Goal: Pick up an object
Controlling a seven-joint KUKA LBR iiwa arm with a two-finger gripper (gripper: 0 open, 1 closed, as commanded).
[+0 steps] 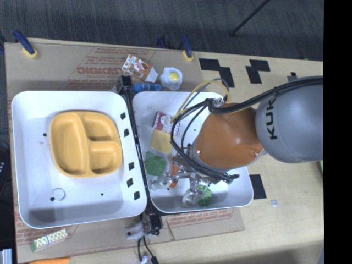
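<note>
2 shallow white bins are seen side by side on the bench. In the left bin [33,147] a yellow divided tray [85,143] with 3 compartments is laid flat, near the bin's middle, and a small clear ring [58,193] lies near the front left corner. In the right bin [144,106] several small things are gathered along the left half: a red and white packet [161,121], a pale yellow block [161,142] just below it, a green leafy piece [154,163] below that, and an orange piece [174,176] beside the gripper. A green and white thing [201,194] is seen near the bin's front wall. The gripper [184,181] is lowered into the right bin, under the orange band [225,139] of the arm; whether anything is held cannot be told, as the tips are blurred among the clutter
</note>
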